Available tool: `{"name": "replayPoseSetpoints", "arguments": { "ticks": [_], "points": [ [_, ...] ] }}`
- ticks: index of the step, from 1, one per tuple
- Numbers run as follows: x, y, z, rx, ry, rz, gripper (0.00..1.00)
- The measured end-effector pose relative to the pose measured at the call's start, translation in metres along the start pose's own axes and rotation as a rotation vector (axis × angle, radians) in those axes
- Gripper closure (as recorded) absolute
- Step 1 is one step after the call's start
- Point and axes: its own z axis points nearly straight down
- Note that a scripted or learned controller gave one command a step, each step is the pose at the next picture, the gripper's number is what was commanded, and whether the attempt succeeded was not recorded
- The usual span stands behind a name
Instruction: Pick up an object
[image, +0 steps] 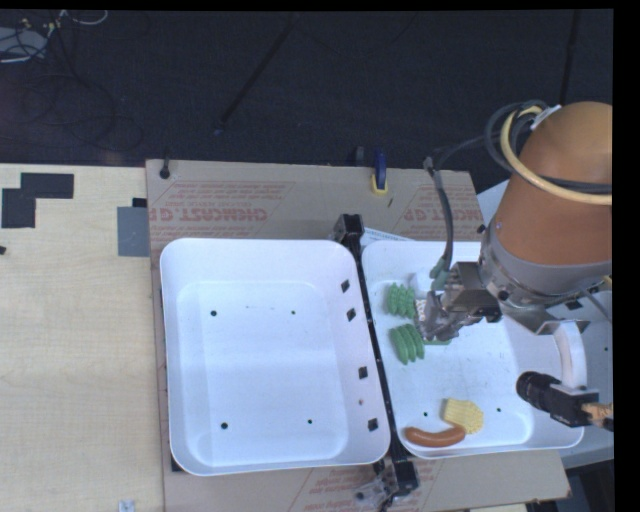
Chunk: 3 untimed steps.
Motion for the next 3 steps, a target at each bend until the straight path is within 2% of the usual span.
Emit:
{"name": "replayPoseSetpoints", "arguments": {
  "ticks": [1,3],
  "points": [
    [0.051,0.001,-0.042,-0.013,0.002,-0.005,1.0],
    [0.047,0.001,-0.059,-0.003,-0.002,-0.004,1.0]
  ]
}}
